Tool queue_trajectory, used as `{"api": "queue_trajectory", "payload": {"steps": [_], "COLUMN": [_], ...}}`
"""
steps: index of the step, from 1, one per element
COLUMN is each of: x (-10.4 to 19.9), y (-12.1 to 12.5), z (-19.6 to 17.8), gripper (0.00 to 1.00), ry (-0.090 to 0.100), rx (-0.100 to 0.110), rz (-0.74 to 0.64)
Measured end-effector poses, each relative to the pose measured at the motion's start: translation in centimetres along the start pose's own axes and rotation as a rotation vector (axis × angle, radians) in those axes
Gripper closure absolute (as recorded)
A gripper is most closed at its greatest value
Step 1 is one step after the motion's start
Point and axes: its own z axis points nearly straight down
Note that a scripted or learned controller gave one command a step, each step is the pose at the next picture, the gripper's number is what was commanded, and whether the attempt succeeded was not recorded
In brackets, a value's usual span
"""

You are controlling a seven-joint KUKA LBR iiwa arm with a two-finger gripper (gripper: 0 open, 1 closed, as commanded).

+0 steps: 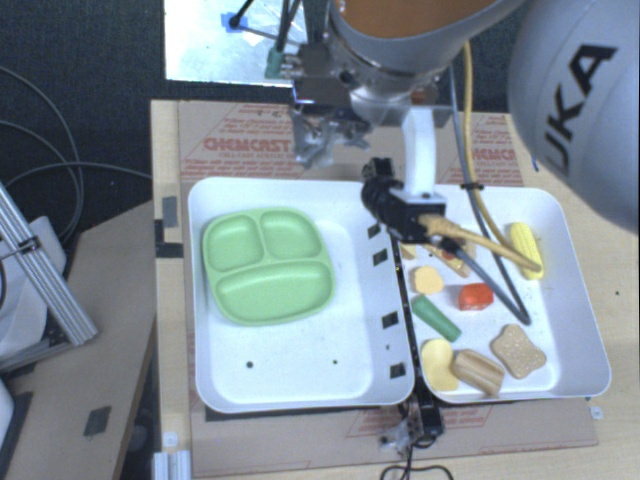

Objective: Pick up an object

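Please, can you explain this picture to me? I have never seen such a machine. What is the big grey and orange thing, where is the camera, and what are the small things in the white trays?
The big grey and orange thing is a robot arm. It reaches in from the right, and a program moves it. Its job is to pick up one object.

The one camera is fixed above the bench and looks down at a slant.

On the bench two white bins sit side by side. The left bin holds a green plate with three compartments. The right bin holds toy food: a corn cob, a red piece, a green stick, a bread slice, a brown roll and two yellow pieces.

The gripper hangs past the far edge of the bins. I cannot tell whether the jaws are open or shut, and I see nothing held.
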Motion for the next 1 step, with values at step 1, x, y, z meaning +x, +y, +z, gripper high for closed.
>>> {"api": "queue_trajectory", "payload": {"steps": [1], "x": [-1.42], "y": [3.03], "z": [23.59], "gripper": [1.00], "ry": [-0.015], "rx": [0.032], "rz": [0.007]}}
